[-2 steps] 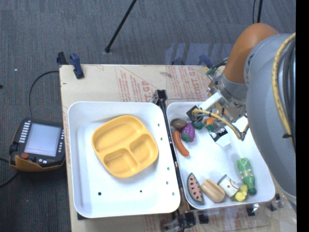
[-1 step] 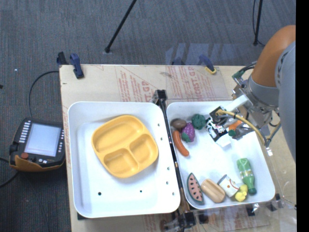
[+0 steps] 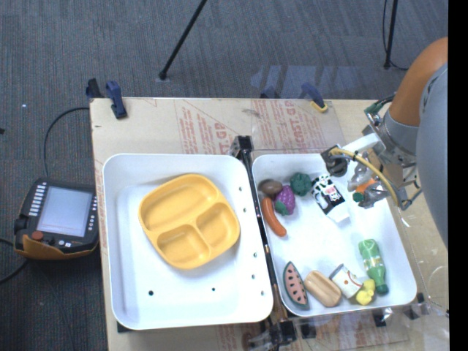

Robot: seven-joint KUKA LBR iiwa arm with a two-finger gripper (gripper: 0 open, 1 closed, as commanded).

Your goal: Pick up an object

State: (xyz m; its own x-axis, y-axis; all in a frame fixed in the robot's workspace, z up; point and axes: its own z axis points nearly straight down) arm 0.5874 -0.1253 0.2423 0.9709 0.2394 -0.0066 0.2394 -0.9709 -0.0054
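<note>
Nearest us lies the watermelon slice point(image 3: 295, 284). At two o'clock the gripper point(image 3: 356, 175) hovers beside the milk carton point(image 3: 330, 195); its grip we cannot tell.

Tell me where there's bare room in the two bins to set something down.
Left bin: a bare strip below the yellow plate. Right bin: the open middle between the carrot and green bottle. Crowded along its top-left corner and its bottom edge.

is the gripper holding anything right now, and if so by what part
It cannot be told. The gripper is over the upper right of the right bin, next to the cow-print carton, but no object is visibly between its fingers.
</note>
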